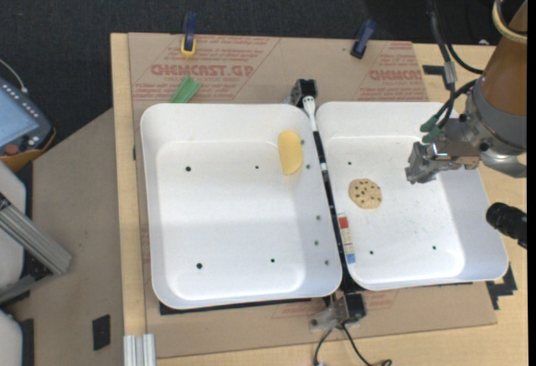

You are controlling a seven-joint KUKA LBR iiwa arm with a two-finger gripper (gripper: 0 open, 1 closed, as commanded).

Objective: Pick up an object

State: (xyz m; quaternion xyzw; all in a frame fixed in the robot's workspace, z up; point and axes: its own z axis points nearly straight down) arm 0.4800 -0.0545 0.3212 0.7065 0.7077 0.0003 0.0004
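A brown board [251, 63] covers the bench and carries two shallow white bins side by side. The left bin [167, 213] holds one thing, a pale yellow piece [290, 152] lying close to its right wall, toward the far edge. The right bin [469, 247] holds a round speckled cookie [365, 193], resting on the floor near the left wall, about midway between the far and near edges.

The arm [507, 96] reaches in over the right bin's right edge, and the gripper [423, 170] hangs above the bin floor toward its far right part, beside the cookie but clearly apart from it.

As for progress, nothing appears to be picked up yet: both objects lie flat in their bins and neither is touched. The whole grasp seems left to do, namely lining up over an object, coming down, closing and lifting. The cookie looks the nearer candidate.

Whether the gripper is apart or together, I cannot tell from this angle; nothing is seen held in it.
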